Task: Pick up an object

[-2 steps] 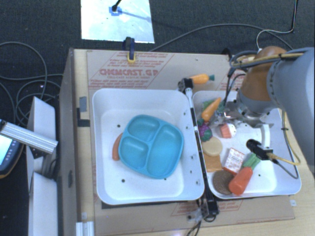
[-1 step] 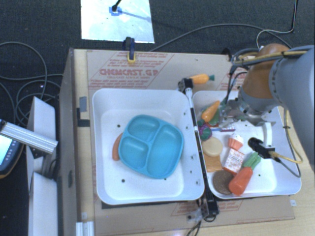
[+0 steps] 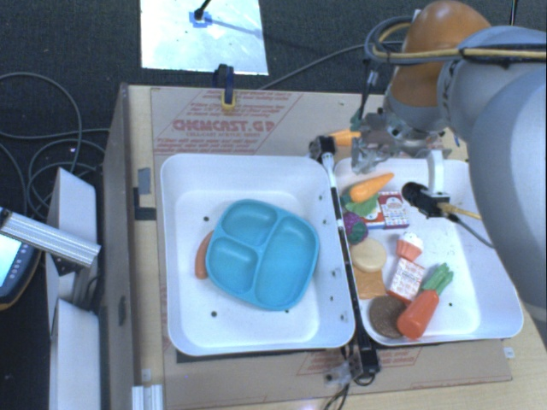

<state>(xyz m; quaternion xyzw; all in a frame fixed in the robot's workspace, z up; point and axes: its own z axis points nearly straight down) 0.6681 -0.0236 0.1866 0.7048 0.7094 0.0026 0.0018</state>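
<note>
Big carrot (image 3: 422,301) nearest, small carrot (image 3: 373,186) just below fingers (image 3: 369,155) (apart)

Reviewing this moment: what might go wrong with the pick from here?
The hand hovers near the back rim of the right white bin, so it may strike the rim. The small orange carrot just below lies against other packed toy foods, so a grasp could slip or drag neighbours.

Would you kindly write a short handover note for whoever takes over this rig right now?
Gripper: hovering over the back of the right bin, near the small carrot; nothing seen held.
Right bin: small carrot, big carrot, carton, small box, round cookies.
Left bin: blue divided plate, sausage beside it.
Done: nothing lifted.
Left: grasp and raise one object.
</note>
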